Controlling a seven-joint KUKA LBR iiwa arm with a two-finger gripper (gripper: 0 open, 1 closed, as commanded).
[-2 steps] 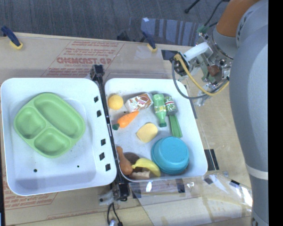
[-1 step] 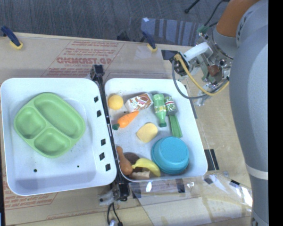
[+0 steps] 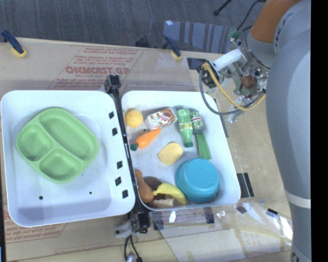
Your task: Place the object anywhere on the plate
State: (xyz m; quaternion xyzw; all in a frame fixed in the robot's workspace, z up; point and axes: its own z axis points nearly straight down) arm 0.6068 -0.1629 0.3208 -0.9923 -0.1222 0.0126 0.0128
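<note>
Hand (image 3: 246, 86): seen above the far right corner of the right bin (image 3: 225, 141), outside the rim; whether the fingers are apart or together cannot be told, as cables and wrist hardware cover them. Nothing is seen held.
Plate (image 3: 57, 142): green, three compartments, lying flat in the left bin (image 3: 11, 162), well apart from the hand.
Candidate objects: all in the right bin. Lemon (image 3: 133, 118), carrot (image 3: 148, 138), snack packet (image 3: 161, 117), green bottle (image 3: 185, 125), yellow block (image 3: 170, 153), blue bowl (image 3: 197, 179), banana (image 3: 171, 192).
Task status: judged not yet begun; no object lies on the plate.
Risk, crowding: packet, carrot and bottle lie touching or just beside each other, so a neighbour could be nudged or pinched along.
Risk, round items: the lemon may roll from a closing grip.
Risk, transfer: the divider between the bins (image 3: 119, 146) must be cleared; a low carry could knock the object loose.
Risk, release: a drop near the plate's rim may leave the object in the bin instead.
</note>
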